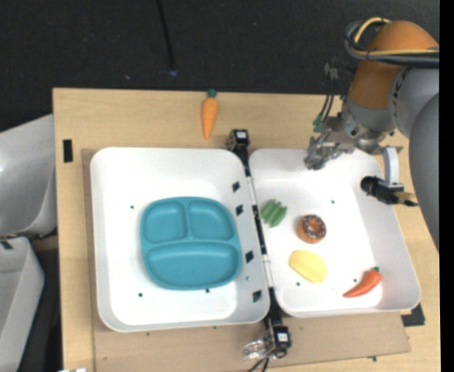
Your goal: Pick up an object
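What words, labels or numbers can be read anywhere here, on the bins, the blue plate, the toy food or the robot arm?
None can be read.
The divided blue plate, both white bins and the toy food carry no print.
The arm shows no legible marking.

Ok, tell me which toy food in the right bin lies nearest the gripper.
The green piece, by the divider; the gripper hangs above that bin's top edge.

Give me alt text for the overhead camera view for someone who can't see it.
A robot gripper hovers at the far edge of the right bin, which holds a green toy, doughnut, lemon and red pepper. The left bin holds a blue plate; a carrot lies on the bench.
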Controlling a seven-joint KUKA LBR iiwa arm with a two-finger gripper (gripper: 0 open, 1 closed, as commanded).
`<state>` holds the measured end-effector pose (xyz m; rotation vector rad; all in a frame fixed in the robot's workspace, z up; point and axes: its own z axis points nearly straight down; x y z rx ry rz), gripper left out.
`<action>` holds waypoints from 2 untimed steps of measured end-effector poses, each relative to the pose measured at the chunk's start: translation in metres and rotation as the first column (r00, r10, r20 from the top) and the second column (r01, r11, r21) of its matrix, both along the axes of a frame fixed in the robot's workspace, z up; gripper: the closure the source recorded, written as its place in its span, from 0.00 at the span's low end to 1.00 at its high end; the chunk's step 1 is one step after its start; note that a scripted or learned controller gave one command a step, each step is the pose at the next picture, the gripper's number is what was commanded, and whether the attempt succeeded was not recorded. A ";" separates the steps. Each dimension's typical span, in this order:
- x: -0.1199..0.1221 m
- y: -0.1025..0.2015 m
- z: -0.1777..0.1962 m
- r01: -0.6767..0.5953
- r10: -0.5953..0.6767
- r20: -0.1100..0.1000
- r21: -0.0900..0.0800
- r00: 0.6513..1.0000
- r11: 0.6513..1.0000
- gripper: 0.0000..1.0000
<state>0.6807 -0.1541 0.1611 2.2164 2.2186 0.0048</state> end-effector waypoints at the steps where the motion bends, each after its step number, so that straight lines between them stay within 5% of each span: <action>1: 0.001 0.001 0.044 -0.002 0.002 0.000 0.000 1.000 1.000 1.00; 2: 0.003 0.009 0.095 -0.003 0.003 0.001 0.000 1.000 1.000 1.00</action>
